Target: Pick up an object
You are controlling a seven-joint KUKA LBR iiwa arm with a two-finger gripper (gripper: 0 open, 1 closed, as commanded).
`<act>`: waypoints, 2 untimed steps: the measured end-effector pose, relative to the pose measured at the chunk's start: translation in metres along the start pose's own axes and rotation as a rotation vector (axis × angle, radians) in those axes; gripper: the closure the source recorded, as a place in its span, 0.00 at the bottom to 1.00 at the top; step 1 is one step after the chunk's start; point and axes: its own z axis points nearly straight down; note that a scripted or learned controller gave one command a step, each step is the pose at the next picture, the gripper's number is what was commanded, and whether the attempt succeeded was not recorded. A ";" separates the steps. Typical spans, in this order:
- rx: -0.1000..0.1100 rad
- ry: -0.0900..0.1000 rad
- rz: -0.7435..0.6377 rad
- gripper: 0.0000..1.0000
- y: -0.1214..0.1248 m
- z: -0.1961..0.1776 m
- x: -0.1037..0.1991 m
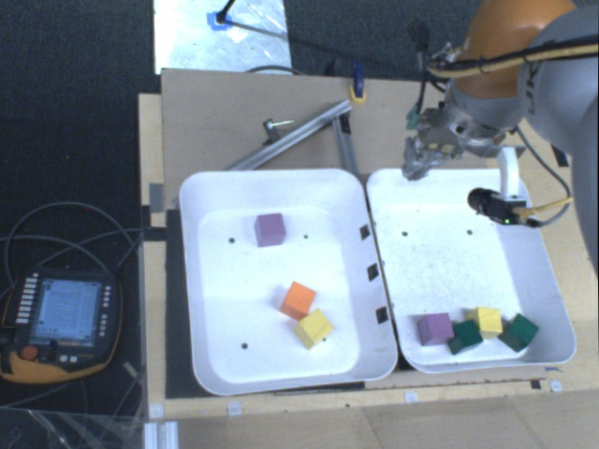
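White plastic made up both shallow bins on my screen, sitting side by side on the desk [154, 251] across the middle and lower part of the frame. In the left bin [201, 279] I saw three blocks: a purple cube [270, 229] toward the upper middle, and lower down an orange cube [298, 299] with a yellow cube [314, 328] just beside it, the two looking as if they touched at a corner. The right bin [552, 288] held its things bunched along its lower edge: a purple block [434, 328], a dark green block [464, 336] just beside it, a yellow block [488, 321] and another dark green block [518, 331], all close together in a row. The arm [524, 36] came in from the upper right of the frame, grey with its orange band uppermost, and the end effector [417, 162] hung over the upper left rim of the right bin, well apart from every block. I could not tell from this view whether it was open or closed, and I saw nothing between it. A metal rod [290, 137] lay slanted above the left bin, and a handheld control pendant [61, 321] rested at the lower left of the frame.
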 end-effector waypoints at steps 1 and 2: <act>0.001 0.000 0.001 1.00 -0.010 0.008 0.049; -0.002 0.000 -0.001 1.00 -0.010 -0.001 0.107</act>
